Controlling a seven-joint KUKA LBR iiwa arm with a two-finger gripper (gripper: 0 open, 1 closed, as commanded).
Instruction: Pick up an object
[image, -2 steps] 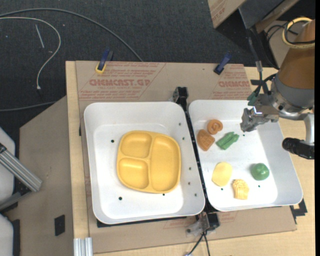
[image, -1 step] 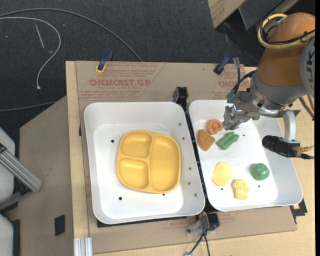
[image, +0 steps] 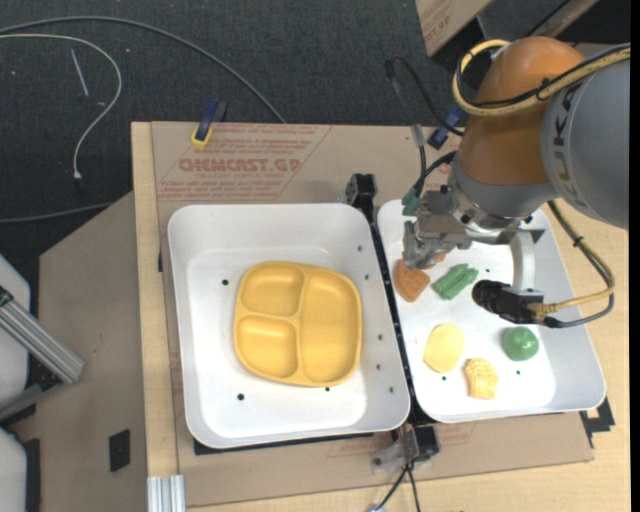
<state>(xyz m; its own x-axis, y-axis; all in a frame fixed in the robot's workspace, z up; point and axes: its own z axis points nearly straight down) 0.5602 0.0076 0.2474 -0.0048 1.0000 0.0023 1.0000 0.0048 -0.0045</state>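
I see an orange toy piece (image: 410, 281) lying in the right bin (image: 575, 385), close against that bin's left wall, and it sits just under the gripper (image: 424, 255). The gripper hangs directly over the orange piece's upper edge, but I cannot tell whether its fingers are spread or closed, or whether they touch the piece, because the wrist hides them from above. Just to the right of the orange piece lies a green ridged piece (image: 452, 281), tilted on a diagonal. Below those two I see a pale yellow rounded piece (image: 443, 347), with a small yellow knobbly piece (image: 481, 378) beside it and a round green piece (image: 519, 343) farther right. The left bin (image: 190, 240) holds a yellow divided plate (image: 297, 322) with three compartments. Both bins rest on a cardboard sheet (image: 250, 150).
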